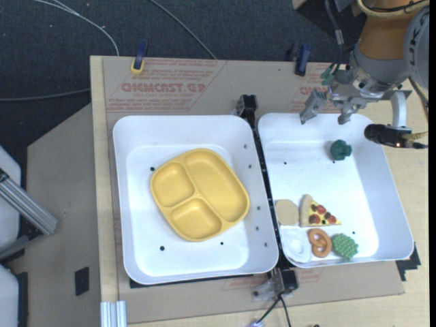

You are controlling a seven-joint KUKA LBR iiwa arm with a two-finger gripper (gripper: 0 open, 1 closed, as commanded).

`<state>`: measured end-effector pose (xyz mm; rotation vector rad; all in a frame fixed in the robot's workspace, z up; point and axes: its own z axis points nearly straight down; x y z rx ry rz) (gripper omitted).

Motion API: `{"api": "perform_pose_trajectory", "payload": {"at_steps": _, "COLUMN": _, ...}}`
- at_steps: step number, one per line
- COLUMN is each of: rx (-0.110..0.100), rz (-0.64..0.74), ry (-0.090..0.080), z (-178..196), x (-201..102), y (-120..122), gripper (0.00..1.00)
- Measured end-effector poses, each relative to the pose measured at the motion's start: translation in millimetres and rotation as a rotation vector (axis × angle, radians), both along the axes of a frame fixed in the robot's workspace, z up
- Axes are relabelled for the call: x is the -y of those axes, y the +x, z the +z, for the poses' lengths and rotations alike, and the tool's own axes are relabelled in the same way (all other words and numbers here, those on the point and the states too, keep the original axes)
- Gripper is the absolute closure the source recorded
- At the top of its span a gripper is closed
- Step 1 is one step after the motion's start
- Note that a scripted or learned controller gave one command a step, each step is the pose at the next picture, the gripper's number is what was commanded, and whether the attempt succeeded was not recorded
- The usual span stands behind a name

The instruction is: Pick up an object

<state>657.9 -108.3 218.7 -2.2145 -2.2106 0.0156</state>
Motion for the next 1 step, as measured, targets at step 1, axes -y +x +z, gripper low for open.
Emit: {"api": "perform_pose_trajectory", "payload": {"at_steps": 1, "rx": 0.012, "rz": 0.002, "ry": -0.001, "z": 7.0, "x": -0.2, "y": 2.2, "gripper": 0.00}}
